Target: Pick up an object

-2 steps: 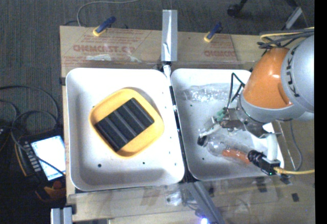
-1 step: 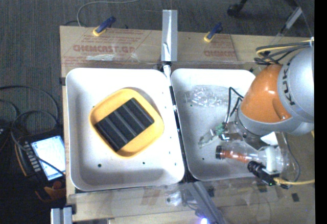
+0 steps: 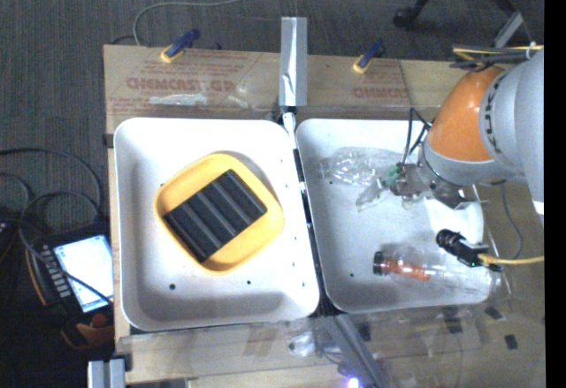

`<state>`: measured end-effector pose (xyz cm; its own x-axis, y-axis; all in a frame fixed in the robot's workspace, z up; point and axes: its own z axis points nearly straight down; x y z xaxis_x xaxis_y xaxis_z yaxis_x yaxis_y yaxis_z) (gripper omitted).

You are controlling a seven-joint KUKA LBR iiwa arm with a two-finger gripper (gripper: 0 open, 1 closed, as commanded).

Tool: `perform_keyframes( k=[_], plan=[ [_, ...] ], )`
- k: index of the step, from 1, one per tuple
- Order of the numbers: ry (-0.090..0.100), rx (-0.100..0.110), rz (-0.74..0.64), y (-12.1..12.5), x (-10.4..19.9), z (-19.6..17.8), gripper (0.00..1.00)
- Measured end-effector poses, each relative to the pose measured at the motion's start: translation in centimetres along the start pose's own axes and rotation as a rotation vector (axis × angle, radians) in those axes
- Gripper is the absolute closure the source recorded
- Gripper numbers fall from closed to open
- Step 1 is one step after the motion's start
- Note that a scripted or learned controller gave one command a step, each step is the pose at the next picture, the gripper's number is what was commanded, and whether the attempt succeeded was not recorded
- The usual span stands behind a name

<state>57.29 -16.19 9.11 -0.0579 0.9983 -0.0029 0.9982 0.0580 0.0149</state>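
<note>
The gripper [image 3: 409, 181] is low in the right bin [image 3: 336, 289], beside a crumpled clear plastic wrapper [image 3: 354, 167]; whether it has hold of anything cannot be told from here. Nearer the bin's front lies a clear tube with an orange end [image 3: 409, 266], apart from the gripper. In the left bin [image 3: 141, 289] rests a yellow tray with a black ribbed insert [image 3: 219, 211].

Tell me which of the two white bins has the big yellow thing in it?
The left bin. The yellow and black object lies in it; the right bin holds clear plastic items and the robot's tool.
</note>
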Motion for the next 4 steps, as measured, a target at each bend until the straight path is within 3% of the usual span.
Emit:
perform_keyframes(
  k=[1,2,3,4],
  plan=[
    [0.002,0.025,-0.127,8.9,1.6,0.3,0.0],
    [0.001,0.015,-0.36,0.2,-2.1,-8.9,0.0],
    [0.009,0.015,-0.511,-7.0,3.2,-3.5,0.0],
    [0.005,0.006,-0.352,-0.1,2.1,0.0,0.0]
  ],
)
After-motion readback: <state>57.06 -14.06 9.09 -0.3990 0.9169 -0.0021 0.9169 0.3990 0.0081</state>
